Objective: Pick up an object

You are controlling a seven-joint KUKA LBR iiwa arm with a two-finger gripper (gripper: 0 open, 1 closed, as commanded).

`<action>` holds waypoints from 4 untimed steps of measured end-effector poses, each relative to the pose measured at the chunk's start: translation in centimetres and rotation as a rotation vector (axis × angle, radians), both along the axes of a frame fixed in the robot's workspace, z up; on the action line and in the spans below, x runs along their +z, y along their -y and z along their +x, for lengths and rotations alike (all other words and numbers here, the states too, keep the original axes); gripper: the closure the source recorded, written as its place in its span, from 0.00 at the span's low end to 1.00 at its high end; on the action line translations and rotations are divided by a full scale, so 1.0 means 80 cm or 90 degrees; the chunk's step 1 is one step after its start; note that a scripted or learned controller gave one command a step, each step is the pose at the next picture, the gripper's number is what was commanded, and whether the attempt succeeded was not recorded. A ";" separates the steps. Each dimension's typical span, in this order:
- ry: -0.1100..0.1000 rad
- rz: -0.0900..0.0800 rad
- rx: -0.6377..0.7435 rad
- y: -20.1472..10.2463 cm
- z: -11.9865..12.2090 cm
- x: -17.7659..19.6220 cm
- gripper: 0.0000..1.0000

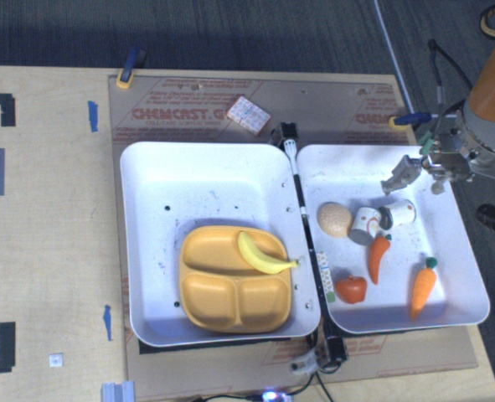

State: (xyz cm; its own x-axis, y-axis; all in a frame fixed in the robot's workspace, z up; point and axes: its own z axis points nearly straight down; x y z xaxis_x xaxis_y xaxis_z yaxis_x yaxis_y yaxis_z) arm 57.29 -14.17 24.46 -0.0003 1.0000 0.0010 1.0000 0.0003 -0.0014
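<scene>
Red "CHEMCAST" lettering across the brown board [180, 111] behind the bins.

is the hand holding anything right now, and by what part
Nothing is held. The hand hovers over the upper part of the right shallow white bin, with no object between its fingers.

A single fixed camera looks down at a slant from above the table [46, 224], far enough back to take in both white bins: the left bin [146, 174] toward 9 o'clock, the right bin [456, 249] toward 3 o'clock, where the arm [490, 99] enters.
</scene>
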 end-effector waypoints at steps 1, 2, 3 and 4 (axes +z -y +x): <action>0.000 0.000 0.000 -0.030 0.056 -0.170 0.00; 0.002 0.000 -0.001 -0.060 -0.014 -0.198 0.00; 0.003 -0.002 -0.001 -0.030 -0.085 -0.198 0.00; 0.006 -0.001 -0.001 -0.030 -0.083 -0.185 1.00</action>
State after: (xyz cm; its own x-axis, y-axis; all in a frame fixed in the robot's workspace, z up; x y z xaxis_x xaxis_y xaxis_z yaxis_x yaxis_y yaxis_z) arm 50.66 -11.74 9.67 0.0013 1.0000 -0.0008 1.0000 -0.0013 0.0083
